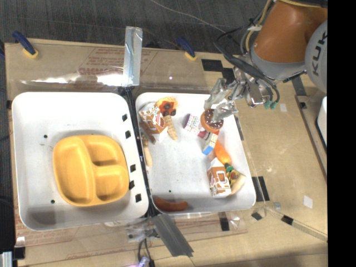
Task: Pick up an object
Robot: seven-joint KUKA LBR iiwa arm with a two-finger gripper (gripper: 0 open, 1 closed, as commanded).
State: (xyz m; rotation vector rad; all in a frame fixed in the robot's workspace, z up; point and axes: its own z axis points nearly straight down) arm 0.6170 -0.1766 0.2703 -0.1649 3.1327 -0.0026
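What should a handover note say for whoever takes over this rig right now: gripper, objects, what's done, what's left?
Gripper: over the right bin's upper right corner, just above a round brown toy; whether it grips anything cannot be told.
Right bin: small toy items scattered along its top and right side.
Left bin: a yellow divided tray.
Done: nothing clearly lifted.
Left: secure one object and raise it.

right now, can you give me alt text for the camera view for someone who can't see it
A grey and orange robot arm reaches from the right, its gripper over a brown toy donut in the right bin of small toy foods. The left bin holds a yellow divided tray.
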